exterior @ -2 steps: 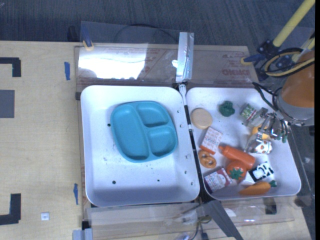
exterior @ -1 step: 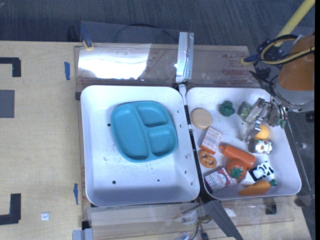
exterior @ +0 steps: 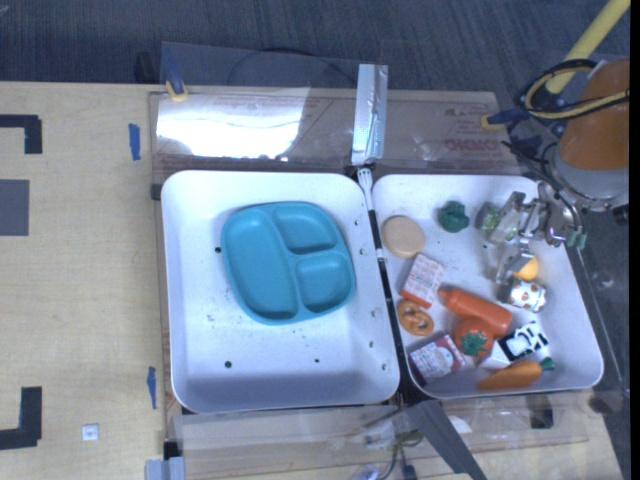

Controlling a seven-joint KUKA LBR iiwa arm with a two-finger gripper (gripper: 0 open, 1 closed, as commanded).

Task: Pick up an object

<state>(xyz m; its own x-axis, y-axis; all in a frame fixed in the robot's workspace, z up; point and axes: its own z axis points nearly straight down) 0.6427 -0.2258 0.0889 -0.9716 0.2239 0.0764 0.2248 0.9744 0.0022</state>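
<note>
from the overhead camera, i reach in from the right, my grey arm with its orange band (exterior: 598, 133) coming over the far right corner of the right bin (exterior: 592, 343). my gripper (exterior: 522, 236) hangs low over the upper right part of that bin, metal parts spread above the toys. whether my jaws are released or clenched i cannot tell from here; nothing shows plainly held in them.

just under my gripper sits a small yellow piece (exterior: 528, 267) and, below it, a little white figure with dark spots (exterior: 527, 293). to my left lies a green toy (exterior: 454, 216), and further left a tan round disc (exterior: 403, 235) near the bin's inner wall. below that come a small red-and-white packet (exterior: 424, 279), an orange ring-shaped piece (exterior: 414, 316), and a long orange carrot-like toy (exterior: 476, 309). near the front edge lie another packet (exterior: 434, 356), a black-and-white toy (exterior: 526, 342) and a second orange carrot (exterior: 512, 374).

the left bin (exterior: 200, 348) holds a blue divided tray (exterior: 287, 261), lying flat near its middle, well apart from me.
</note>
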